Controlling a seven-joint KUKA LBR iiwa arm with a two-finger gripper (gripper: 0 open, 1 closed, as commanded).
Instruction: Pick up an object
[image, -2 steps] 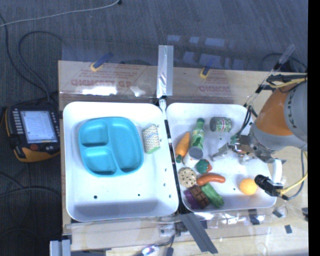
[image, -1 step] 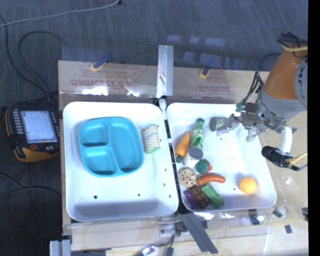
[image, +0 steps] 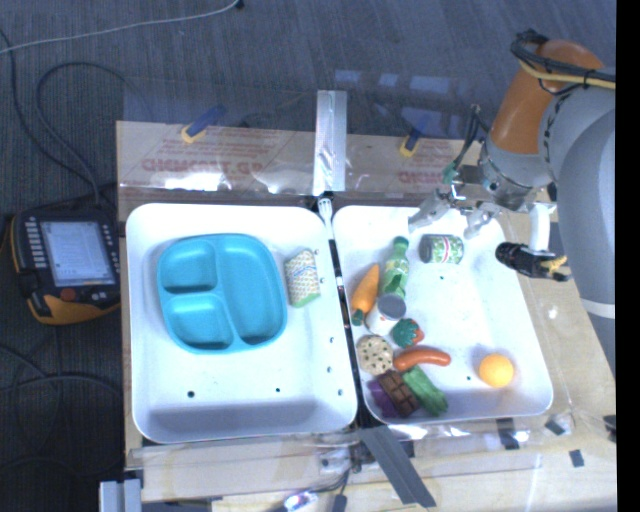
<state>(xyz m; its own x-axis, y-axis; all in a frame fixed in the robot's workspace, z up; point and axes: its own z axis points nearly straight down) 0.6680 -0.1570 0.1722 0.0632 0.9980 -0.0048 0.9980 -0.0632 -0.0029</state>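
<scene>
1. Where the arm (image: 575, 150) reaches in from three o'clock, we see its gripper (image: 455, 212) hanging over the twelve o'clock end of the right bin (image: 520, 330), its two fingers (image: 430, 212) spread apart with nothing between them
2. We find a small green-labelled can (image: 441, 249) lying on its side just at six o'clock of the fingertips; whether a finger touches it we cannot tell
3. Along the right bin's nine o'clock wall we see a green bottle (image: 395, 265), a carrot (image: 365, 290), a round biscuit (image: 375, 352), a red sausage (image: 422, 357), a dark chocolate bar (image: 395, 392) and a green vegetable piece (image: 428, 390), crowded close together
4. An orange (image: 496, 370) sits well apart from them, toward the bin's four o'clock corner
5. In the left bin (image: 150, 390) we see a blue compartment tray (image: 220, 290), with a wrapped pale packet (image: 302, 277) just at its three o'clock edge
6. Both bins rest on a bench (image: 160, 155) covered in clear plastic; at nine o'clock a yellow-and-black handheld pendant (image: 65, 262) lies on the dark carpet (image: 60, 420)
</scene>
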